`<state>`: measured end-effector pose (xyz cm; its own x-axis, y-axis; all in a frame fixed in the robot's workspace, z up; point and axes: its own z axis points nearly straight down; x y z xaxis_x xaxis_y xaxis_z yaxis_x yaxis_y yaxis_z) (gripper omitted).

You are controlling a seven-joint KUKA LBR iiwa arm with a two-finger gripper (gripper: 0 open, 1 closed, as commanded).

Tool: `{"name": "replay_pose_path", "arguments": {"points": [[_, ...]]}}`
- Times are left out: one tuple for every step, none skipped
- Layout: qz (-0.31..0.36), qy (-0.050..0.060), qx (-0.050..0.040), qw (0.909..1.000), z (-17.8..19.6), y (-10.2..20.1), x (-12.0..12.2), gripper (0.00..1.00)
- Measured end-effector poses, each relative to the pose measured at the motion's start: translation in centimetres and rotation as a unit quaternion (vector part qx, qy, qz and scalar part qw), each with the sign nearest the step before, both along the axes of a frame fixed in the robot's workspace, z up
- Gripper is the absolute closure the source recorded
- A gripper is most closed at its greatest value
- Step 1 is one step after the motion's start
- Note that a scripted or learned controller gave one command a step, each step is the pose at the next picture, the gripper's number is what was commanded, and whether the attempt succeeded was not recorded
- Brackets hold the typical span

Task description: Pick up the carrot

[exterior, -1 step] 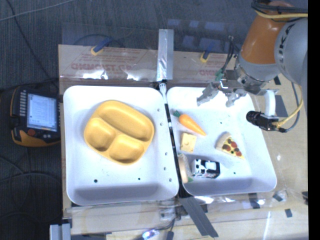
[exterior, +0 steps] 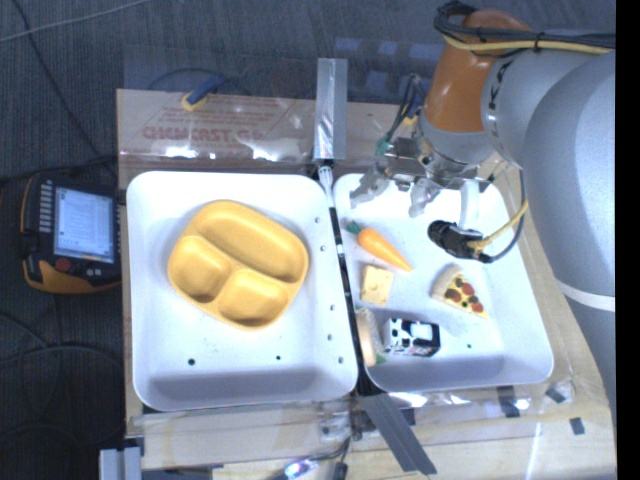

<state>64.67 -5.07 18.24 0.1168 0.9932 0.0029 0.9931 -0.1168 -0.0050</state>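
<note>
While arm [exterior: 520, 88] looms, carrot [exterior: 383, 249] lies uncovered below jaws.

Orange carrot [exterior: 384, 249]; yellow tray [exterior: 237, 263]; white bins [exterior: 160, 368].

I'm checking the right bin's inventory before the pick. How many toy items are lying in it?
4. The carrot lies at the upper left, the cheese wedge just below it, the pizza slice to the right, and the black-and-white toy nearest the front. The arm may hide others.
</note>
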Motion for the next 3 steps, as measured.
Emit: {"name": "replay_pose_path", "arguments": {"points": [[-0.012,0.000,-0.0030,0.9999,0.1,-3.3,-6.6,0.00],[0.036,-0.008,-0.0034,0.9993,-9.3,-5.2,-1.9,0.00],[-0.055,-0.002,-0.0027,0.9985,-6.4,-9.4,1.5,0.00]]}}
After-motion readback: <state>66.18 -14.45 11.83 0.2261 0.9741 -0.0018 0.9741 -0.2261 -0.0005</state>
